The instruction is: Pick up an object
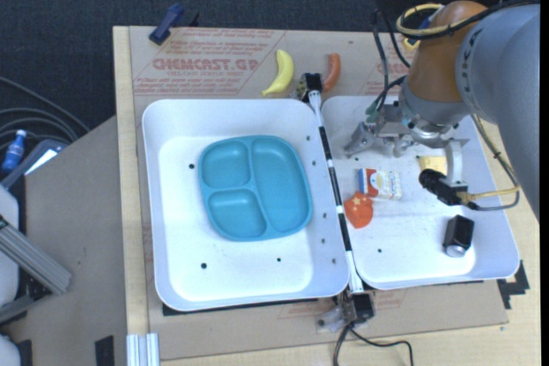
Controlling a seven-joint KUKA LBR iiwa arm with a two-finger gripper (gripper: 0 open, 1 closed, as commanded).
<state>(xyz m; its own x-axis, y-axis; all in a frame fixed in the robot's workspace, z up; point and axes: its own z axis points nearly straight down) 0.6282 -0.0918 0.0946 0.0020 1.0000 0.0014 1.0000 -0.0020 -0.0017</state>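
Note:
My gripper (380, 139) hangs low over the far part of the right bin (489, 261), with the grey arm and its orange band coming in from the right. Just in front of the gripper lies a small white packet with red and blue print (380, 183). An orange-red rounded object (358, 211) sits beside it near the bin's left wall. A yellow piece (432, 162) lies partly hidden under the wrist. A black object (458, 235) rests near the bin's front right. Nothing shows between the fingers.
The left bin (171, 270) holds a blue divided plate (255, 186). Behind the bins, on the board, lie a yellow banana (280, 73), an orange-brown sausage-shaped thing (332, 71) and a blue object (167, 23).

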